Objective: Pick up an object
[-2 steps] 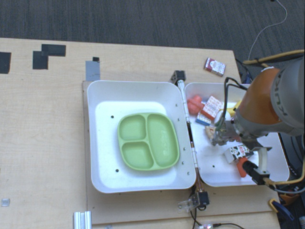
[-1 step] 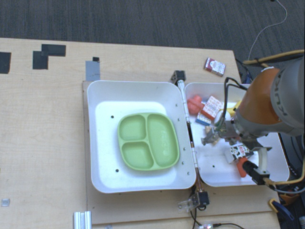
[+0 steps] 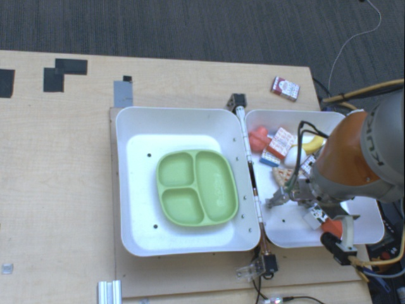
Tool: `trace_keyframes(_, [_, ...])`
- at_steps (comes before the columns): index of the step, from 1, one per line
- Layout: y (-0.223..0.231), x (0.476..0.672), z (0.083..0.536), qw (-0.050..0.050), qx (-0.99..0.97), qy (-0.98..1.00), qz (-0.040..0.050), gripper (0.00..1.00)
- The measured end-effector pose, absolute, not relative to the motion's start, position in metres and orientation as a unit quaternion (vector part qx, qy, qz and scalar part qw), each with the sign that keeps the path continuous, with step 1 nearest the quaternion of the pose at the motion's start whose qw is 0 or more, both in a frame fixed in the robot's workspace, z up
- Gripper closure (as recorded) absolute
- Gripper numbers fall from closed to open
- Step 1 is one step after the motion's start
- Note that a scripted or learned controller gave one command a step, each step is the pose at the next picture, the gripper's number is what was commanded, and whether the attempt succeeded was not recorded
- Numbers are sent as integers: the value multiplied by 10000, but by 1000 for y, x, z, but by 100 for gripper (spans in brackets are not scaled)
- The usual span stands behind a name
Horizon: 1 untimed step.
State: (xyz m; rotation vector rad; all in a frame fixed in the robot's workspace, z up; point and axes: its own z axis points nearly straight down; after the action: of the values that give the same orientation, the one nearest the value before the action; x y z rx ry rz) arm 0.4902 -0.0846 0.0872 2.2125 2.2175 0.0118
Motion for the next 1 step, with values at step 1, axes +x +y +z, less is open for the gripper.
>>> trace_keyframes(1, [-85, 492, 99, 65, 7061, 7081, 54, 100])
